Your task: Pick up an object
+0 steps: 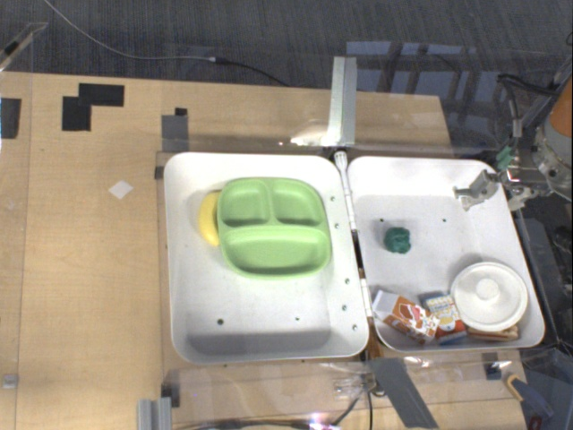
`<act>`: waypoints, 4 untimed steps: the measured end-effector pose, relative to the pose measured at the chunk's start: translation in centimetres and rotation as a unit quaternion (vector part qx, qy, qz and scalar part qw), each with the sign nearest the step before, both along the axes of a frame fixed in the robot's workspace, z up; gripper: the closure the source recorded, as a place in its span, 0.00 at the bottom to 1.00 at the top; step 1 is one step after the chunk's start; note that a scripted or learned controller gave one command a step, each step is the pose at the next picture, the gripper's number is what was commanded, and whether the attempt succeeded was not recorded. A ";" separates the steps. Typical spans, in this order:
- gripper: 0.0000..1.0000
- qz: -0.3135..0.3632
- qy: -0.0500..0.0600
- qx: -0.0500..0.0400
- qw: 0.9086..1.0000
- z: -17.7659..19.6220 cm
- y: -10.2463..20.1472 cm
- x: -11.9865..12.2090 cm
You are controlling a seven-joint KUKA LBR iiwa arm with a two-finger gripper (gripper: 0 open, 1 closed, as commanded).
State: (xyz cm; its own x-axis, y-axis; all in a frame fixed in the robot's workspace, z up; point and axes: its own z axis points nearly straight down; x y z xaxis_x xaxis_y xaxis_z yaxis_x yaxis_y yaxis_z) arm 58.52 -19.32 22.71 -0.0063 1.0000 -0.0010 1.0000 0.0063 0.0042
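1. The grey arm with the orange band (557, 141) is cut off by the right edge; just its wrist end reaches into view.
2. The metal two-finger gripper (474, 191) is too small to tell how it stands.
3. The yellow rounded object (208, 219) in the left white bin (260, 330) lies partly under the green divided plastic plate (271, 225), so its shape cannot be told.
4. The small printed packets, orange and blue, (421, 316) in the right white bin (439, 186) are partly hidden by the round white lidded container (488, 296); their print is too small to read.
5. The small dark green lump (397, 238) is too blurred to identify.
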 end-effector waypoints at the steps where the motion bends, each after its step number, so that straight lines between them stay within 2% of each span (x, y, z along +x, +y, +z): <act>1: 0.00 -0.013 0.000 0.001 1.000 -4.1 8.0 4.7; 2: 0.00 -0.088 0.001 0.001 0.996 -12.1 10.6 1.9; 3: 0.00 0.081 -0.004 -0.001 0.997 -13.8 11.0 -2.8; 4: 0.00 0.102 -0.003 -0.001 0.995 -13.9 9.6 2.3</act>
State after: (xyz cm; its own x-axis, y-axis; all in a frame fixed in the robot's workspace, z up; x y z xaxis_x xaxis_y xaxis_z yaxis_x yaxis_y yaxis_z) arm 60.81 -9.70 8.77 -0.2098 0.9777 -0.0029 0.9777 0.2099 0.0097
